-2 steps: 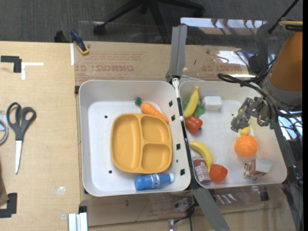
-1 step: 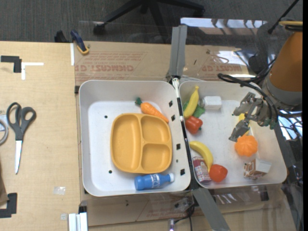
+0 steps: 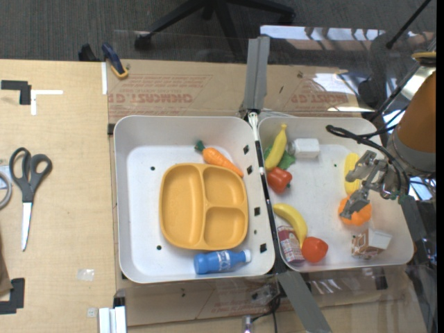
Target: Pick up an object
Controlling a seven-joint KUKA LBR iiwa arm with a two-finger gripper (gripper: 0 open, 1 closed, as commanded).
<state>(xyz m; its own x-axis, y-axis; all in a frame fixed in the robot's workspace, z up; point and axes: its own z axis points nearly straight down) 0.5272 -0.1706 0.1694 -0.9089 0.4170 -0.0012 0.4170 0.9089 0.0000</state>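
Orange fruit point(image 3: 355, 214) in the right bin point(image 3: 326, 136) sits under the fingers point(image 3: 361, 201); whether they grip it, I cannot tell.

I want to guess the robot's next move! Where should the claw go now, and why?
Probably straight down a little. The claw hangs in the right bin, right above an orange fruit near the bin's right side, with a yellow piece just behind it. The orange fruit is the closest thing to grab, so lowering onto it seems the best bet.
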